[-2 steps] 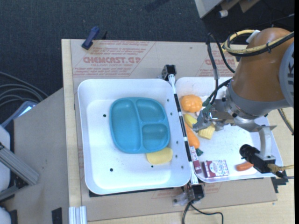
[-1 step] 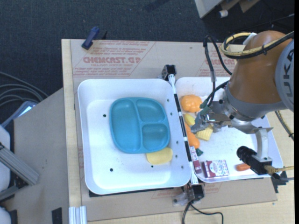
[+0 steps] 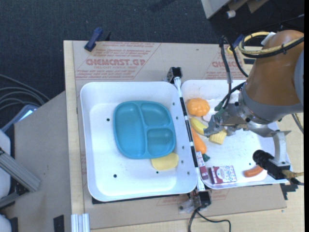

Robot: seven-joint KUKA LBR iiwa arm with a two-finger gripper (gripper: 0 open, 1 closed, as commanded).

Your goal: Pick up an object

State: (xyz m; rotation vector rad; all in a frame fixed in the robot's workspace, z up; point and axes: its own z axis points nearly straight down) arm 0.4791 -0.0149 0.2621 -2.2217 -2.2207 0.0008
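My gripper (image 3: 216, 125) hangs low over the left part of the right bin (image 3: 231, 151). Its dark fingers sit right over a yellow corn piece (image 3: 218, 138) and beside a yellow banana-like piece (image 3: 197, 126). An orange fruit (image 3: 198, 107) lies just up-left of the gripper. A carrot (image 3: 199, 144) lies along the bin's left wall. A maroon and white packet (image 3: 221, 174) rests at the bin's front, and a small orange sausage-shaped piece (image 3: 252, 171) lies at its right. The arm's bulk hides the bin's back right.
The left bin (image 3: 96, 144) holds a blue divided plate (image 3: 144, 128) and a yellow piece (image 3: 164, 162) at the plate's front edge. A black clip (image 3: 174, 73) sits where the bins meet at the back. A blue object (image 3: 93, 39) lies on the cardboard far left.
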